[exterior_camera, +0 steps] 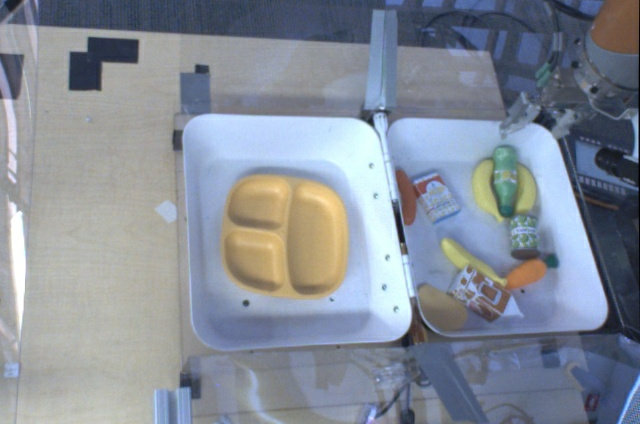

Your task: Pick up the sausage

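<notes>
The sausage (405, 197) is a slim reddish-brown piece lying along the left wall of the right bin (590, 312), next to a small red and white carton (436, 197). My gripper (537, 116) hangs over the far right corner of that bin, well away from the sausage to its upper right. It is open and holds nothing. The grey arm with its orange band (615, 17) comes in from the upper right.
The right bin also holds a banana (487, 192) under a green bottle (507, 180), a small jar (523, 235), a carrot (528, 272), a yellow piece (460, 254), a snack packet (480, 293) and a tan disc (443, 308). A yellow divided plate (287, 234) lies in the left bin (200, 212).
</notes>
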Robot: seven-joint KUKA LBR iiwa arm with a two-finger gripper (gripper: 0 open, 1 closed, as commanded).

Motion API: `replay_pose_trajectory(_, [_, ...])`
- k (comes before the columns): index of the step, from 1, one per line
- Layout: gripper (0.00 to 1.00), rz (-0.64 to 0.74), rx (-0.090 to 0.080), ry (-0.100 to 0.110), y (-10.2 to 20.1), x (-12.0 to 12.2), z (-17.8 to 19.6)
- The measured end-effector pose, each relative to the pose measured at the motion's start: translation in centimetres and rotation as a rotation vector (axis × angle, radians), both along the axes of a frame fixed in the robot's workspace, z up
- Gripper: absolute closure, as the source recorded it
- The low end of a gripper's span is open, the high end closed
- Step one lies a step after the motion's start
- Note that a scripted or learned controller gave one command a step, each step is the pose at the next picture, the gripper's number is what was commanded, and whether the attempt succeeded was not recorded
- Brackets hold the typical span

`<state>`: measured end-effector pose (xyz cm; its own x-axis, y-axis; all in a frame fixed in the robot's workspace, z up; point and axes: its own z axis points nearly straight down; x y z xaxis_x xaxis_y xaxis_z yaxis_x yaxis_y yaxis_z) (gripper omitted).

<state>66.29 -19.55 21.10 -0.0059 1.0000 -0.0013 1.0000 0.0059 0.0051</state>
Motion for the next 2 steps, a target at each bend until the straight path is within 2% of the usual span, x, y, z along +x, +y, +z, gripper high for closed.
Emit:
replay_pose_trajectory(1, [0.00, 0.057, -0.006, -0.017, 3.2, 1.1, -9.0])
replay_pose_trajectory(2, [0.00, -0.073, 0.002, -0.002, 9.3, 0.8, -12.3])
